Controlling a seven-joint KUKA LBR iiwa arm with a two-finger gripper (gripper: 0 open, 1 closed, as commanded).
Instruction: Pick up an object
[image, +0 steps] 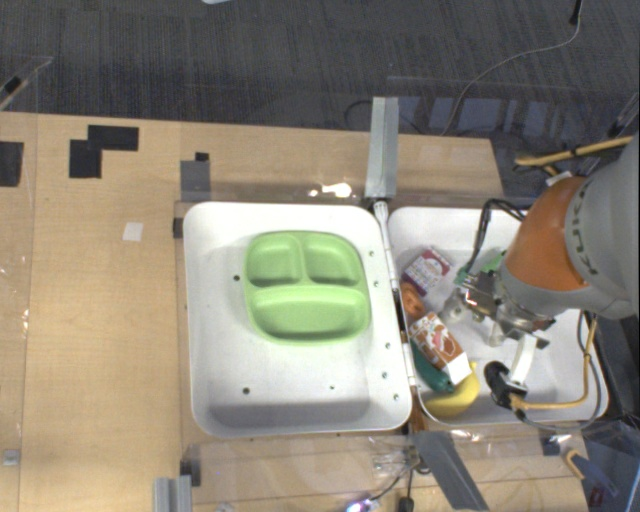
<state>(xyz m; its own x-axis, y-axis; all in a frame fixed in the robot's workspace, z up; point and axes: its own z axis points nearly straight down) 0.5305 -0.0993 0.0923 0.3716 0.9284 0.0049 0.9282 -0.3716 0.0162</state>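
White bins sit side by side on the wooden worktop (90, 300). The left bin (215, 330) holds a green divided plate (303, 285). The right bin (560, 360) holds a purple-and-white packet (428, 268), a red snack packet (436, 340) over a green item (437, 380), and a yellow banana-like toy (452, 398) at its near edge. The gripper (480, 305) hangs low just right of the packets; whether its fingers are parted or grasp anything cannot be told.

Pale green divided plate (303, 285), white bins (215, 330), yellow banana (452, 398), red-and-white packet (437, 342), orange-banded grey arm (575, 245)
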